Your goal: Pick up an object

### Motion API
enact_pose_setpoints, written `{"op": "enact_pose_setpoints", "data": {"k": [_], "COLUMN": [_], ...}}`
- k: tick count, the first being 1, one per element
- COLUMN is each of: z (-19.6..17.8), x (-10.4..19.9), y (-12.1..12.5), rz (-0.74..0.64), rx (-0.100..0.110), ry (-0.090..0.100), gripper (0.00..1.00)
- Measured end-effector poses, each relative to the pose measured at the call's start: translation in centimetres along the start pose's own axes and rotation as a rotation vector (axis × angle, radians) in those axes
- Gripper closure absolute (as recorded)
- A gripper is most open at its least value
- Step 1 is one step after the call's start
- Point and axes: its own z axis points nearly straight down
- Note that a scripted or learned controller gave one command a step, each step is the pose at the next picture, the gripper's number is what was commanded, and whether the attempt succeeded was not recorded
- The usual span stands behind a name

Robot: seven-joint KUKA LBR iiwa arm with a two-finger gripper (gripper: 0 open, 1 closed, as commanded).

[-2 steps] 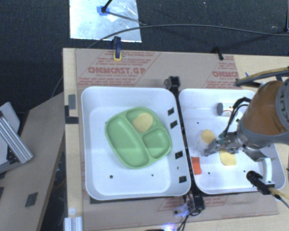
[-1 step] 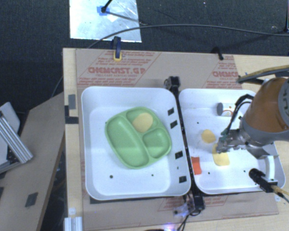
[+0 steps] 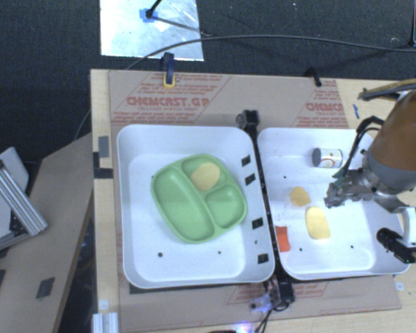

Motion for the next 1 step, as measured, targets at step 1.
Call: {"op": "enact_pose_setpoints", "data": {"k": [1], "z": [-5.02], "x": [0.94], "y": [0.40], "rz": [-0.002], "rx": [-0.001], "ry": [0.000], "gripper": [1.00]}}
